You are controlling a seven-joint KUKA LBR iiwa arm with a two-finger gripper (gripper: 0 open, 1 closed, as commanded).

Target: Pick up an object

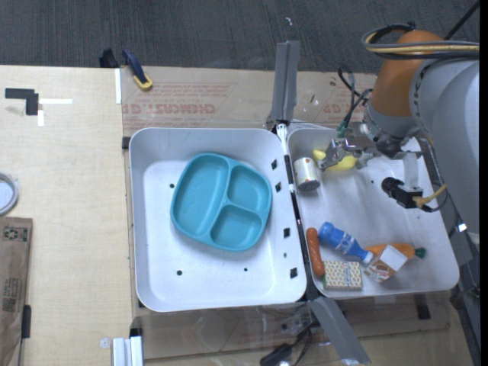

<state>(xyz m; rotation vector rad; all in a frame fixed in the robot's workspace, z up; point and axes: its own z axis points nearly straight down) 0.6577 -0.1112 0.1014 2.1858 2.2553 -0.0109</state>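
Observation:
In the right bin, my gripper hangs at the far left corner, directly over a small yellow object. The gripper partly covers that object, and I cannot make out whether it is gripped. A silver can lies just left of it against the bin's left wall. Near the front of the same bin lie a blue bottle, an orange sausage, a tan cracker box and an orange-and-white carton.
The left bin holds a blue divided plate. A grey divider post stands at the back between the bins. The arm's grey body with its orange band rises over the right bin's far right.

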